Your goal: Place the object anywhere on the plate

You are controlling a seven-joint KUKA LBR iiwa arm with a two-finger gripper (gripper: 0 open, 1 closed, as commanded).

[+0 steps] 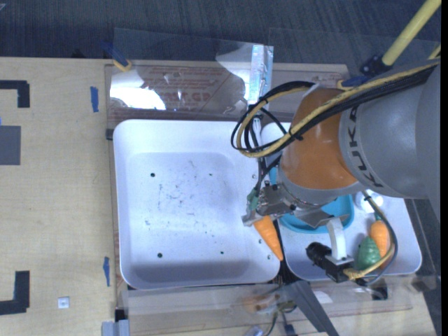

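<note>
While the carrot (269,234) hangs near the jaws just left of the blue plate (344,208), placing remains (grip: I cannot tell).

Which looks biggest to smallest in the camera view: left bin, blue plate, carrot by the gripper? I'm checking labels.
1. left bin, by far largest.
2. blue plate, though the arm hides most of it.
3. carrot, close to the plate's visible part, so that order is unsure.

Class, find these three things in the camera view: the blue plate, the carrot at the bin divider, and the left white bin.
blue plate (341,209), camera view, exposed rim beside the arm.
carrot (269,234), camera view, middle of its orange body.
left white bin (183,194), camera view, bare floor.
</note>
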